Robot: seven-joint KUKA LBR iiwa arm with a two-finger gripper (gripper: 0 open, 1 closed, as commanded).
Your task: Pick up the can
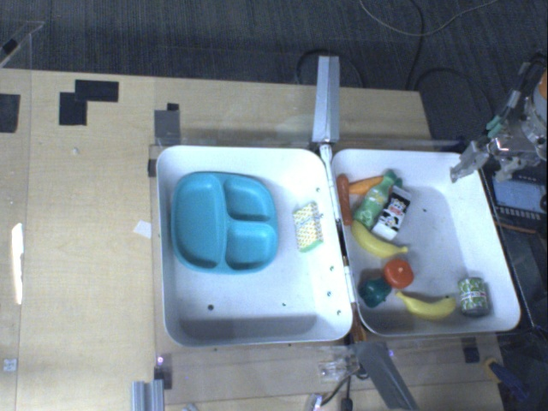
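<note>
The can (pixel 472 295), small with a green patterned label, lies on its side in the near right corner of the right bin (pixel 467 221). It rests just right of the tip of a yellow banana (pixel 428 305). My gripper (pixel 470 163) hangs over the far right corner of that bin, well away from the can and higher up. Nothing is seen in its grasp.
The right bin also holds a second banana (pixel 377 240), a green bottle (pixel 375 200), a black-and-white carton (pixel 394 213), a carrot (pixel 364 184), an orange-red piece (pixel 398 273) and a teal piece (pixel 374 293). The left bin holds a blue divided plate (pixel 225 222) and a yellow-green packet (pixel 307 227).
</note>
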